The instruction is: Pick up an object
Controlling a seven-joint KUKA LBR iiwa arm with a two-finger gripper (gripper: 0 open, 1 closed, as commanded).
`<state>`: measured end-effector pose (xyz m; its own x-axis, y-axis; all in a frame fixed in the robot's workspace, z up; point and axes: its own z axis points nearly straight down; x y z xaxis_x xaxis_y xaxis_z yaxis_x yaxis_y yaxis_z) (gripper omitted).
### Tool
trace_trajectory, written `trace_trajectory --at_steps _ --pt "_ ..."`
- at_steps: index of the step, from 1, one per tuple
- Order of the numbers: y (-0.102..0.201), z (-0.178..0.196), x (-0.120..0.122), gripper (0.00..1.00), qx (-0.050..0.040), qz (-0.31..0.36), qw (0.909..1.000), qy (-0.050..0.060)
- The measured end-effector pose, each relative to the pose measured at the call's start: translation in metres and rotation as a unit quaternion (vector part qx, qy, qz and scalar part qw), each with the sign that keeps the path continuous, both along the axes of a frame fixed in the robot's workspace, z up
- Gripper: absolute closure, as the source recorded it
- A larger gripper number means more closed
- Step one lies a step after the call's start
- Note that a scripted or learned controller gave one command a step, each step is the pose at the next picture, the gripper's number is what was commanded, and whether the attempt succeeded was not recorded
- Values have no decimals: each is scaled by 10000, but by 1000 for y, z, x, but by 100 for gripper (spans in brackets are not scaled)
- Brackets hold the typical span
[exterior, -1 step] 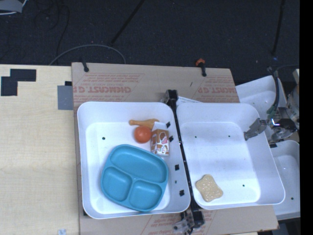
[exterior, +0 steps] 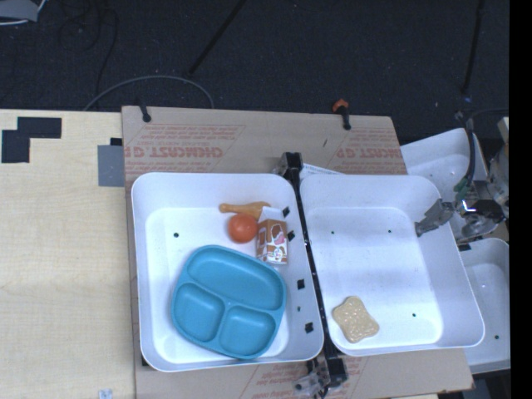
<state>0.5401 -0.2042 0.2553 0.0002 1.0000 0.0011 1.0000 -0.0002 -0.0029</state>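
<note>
We see the task as barely begun. The two-finger gripper [exterior: 436, 216] hangs at the right rim of the right white bin [exterior: 391, 223], and we cannot tell its state. Nothing is lifted: the beige flat slice-shaped piece [exterior: 356, 319] lies in that bin.

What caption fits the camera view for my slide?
Robot hand at right bin's edge; beige piece inside; blue tray, tomato, carton in left bin.

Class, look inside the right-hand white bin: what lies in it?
Inside the right bin, one tan, biscuit-like piece lies near the front left corner. The claw overhangs the right rim, covering a little of it.
</note>
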Motion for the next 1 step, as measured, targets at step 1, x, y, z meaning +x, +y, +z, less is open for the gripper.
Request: trace_trajectory --at_steps 1 --pt "-2 -54 -11 0 7 -2 10000 23"
